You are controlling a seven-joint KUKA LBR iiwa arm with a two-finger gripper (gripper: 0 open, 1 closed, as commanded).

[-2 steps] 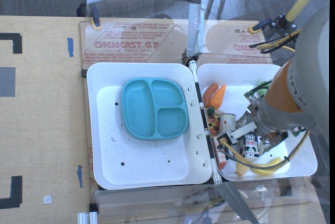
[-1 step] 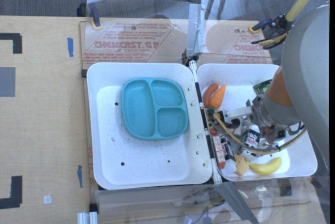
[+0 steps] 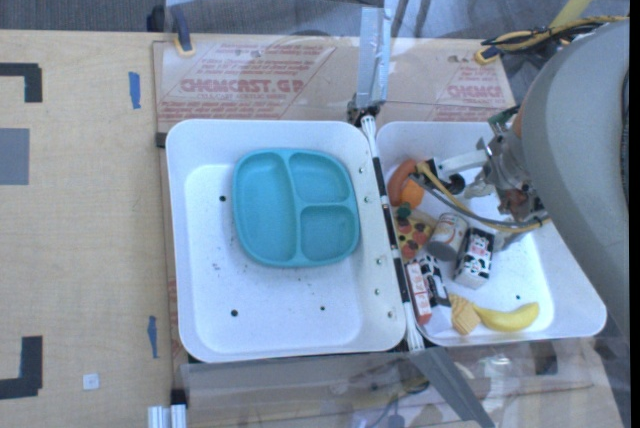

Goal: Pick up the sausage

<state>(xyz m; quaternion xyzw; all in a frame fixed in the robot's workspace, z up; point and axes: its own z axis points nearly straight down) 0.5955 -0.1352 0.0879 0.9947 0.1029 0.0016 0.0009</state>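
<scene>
Teal is what catches the eye first: a divided plate (image 3: 297, 206) lies flat in the left bin (image 3: 200, 246), sitting a little toward 12 o'clock from the bin's middle, with small dark specks on the white floor around it.

All the clutter is in the right bin (image 3: 570, 301). An orange fruit (image 3: 403, 184) lies at 10 o'clock, against the wall shared with the left bin. Near the middle, a small cow-patterned carton (image 3: 475, 257) lies tilted, with a dull can (image 3: 445, 234) just beside it at its 10 o'clock. At the bin's 8 o'clock a red, white and black packet (image 3: 421, 283) lies along the shared wall. A banana (image 3: 510, 317) lies at 6 o'clock by the near rim, and its left end touches a yellow ridged piece (image 3: 462, 316).

From 3 o'clock the grey arm (image 3: 585, 166) reaches in, covering much of that side of the bin. Its gripper (image 3: 495, 181) hangs low at the bin's 12 o'clock. I cannot tell whether it is open or closed, and I see nothing held in it.

As for the sausage, I cannot pick it out with any certainty. A reddish-brown bit (image 3: 518, 202) shows just beside the gripper at its 4 o'clock, half hidden under the wrist, and I cannot tell what it is.
</scene>
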